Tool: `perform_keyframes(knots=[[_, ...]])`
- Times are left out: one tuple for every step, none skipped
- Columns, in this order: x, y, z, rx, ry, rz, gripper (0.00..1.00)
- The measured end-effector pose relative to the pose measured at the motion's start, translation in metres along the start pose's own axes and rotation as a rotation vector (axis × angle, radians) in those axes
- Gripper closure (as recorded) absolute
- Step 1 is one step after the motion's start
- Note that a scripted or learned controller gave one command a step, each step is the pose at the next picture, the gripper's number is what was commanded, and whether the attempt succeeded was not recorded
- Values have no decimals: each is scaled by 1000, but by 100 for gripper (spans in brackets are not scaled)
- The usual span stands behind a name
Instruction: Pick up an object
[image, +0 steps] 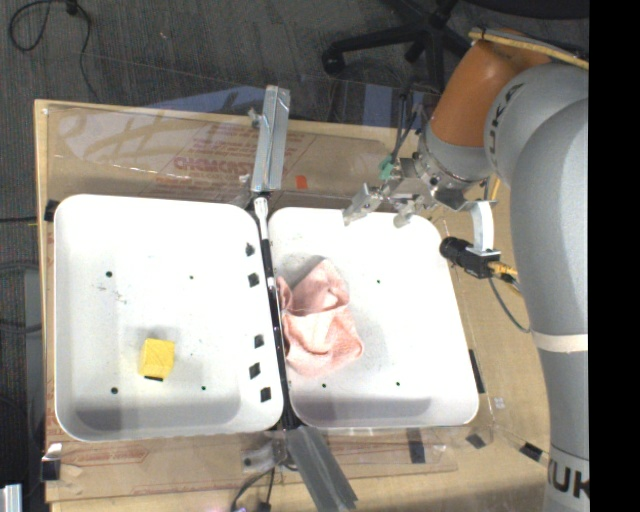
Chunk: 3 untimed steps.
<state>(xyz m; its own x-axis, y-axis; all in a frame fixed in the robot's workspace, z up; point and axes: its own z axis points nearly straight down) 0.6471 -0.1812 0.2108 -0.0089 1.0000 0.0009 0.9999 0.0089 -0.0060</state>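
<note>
Pink cloth (315, 318) lies in the right bin (440, 330); the gripper (385, 203) hangs above, spread and holding nothing.

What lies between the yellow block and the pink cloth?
In the camera view, the raised divider where both bins meet lies between the yellow block and the pink cloth.

There were 2 white bins on the table (150, 165): a left bin (80, 300) and a right bin (420, 330). The left bin held 1 yellow block (158, 358). The right bin held 1 crumpled pink cloth (318, 318). 1 arm (540, 150) with 1 claw (385, 205) hung above the right bin's far edge.
</note>
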Motion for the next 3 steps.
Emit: perform_keyframes(knots=[[-14,6,-11,-3,-1,-46,0],[3,4,115,0,-3,-339,0],[4,5,105,-2,-4,-344,100]])
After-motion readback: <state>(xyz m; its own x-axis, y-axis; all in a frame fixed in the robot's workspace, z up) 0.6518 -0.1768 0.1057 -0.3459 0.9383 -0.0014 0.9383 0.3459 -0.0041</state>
